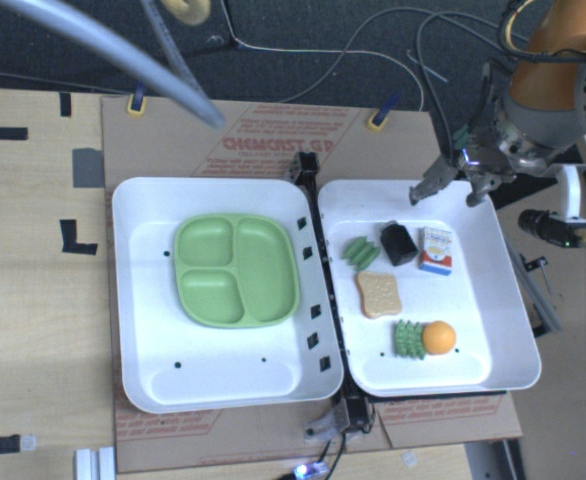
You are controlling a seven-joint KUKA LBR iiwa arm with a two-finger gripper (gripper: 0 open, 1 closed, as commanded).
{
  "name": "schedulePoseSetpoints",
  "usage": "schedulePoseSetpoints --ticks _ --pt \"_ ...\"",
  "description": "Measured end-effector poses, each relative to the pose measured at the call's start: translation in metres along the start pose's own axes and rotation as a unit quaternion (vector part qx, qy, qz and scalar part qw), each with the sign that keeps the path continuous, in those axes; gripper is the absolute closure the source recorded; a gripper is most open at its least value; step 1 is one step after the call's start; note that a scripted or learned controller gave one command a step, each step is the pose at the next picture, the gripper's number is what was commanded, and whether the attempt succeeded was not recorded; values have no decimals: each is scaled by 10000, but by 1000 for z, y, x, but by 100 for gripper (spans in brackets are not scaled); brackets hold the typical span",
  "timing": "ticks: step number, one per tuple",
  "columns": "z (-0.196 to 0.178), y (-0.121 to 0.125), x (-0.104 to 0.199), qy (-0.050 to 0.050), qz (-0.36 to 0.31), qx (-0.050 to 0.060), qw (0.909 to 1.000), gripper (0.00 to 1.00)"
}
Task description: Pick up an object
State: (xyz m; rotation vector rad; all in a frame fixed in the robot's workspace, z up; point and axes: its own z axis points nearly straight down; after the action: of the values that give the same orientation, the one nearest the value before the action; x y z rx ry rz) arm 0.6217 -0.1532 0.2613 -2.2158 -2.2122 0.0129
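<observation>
The hand hovers with fingers spread and nothing between them over the far edge of the right white bin. The small red-and-white carton lies just nearer than it, beside the black block.
</observation>
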Motion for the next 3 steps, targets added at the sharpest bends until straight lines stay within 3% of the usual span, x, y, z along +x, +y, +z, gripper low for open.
schedulePoseSetpoints --ticks 1,3 --pt "-7 2 0 -10 -15 -60 10000 0" --pt "110 -12 3 -8 -10 -25 10000 0"
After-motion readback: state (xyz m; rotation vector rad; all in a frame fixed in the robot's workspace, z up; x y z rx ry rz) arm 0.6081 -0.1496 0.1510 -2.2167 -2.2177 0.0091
